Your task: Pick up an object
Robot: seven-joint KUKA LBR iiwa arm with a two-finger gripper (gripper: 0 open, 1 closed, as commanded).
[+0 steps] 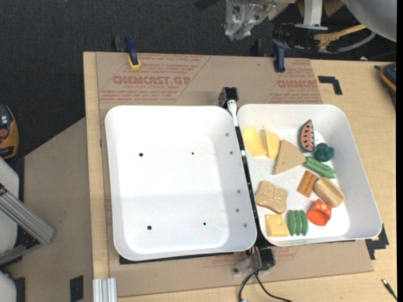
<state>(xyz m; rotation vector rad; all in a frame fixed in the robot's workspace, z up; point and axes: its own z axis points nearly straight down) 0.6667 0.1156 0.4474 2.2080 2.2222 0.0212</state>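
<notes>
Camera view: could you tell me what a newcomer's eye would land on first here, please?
Most striking is the cluster of colourful toy food in the right bin: a watermelon slice near its far edge, a slice of toast toward the middle, and a red pepper near the front. Next comes the left bin, a broad white surface beside it. The end effector hangs above the bench's far edge.

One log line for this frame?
phase: pre-pick | gripper: raised behind bins, holding nothing | toy food: all in right bin | left bin: no toys
</notes>
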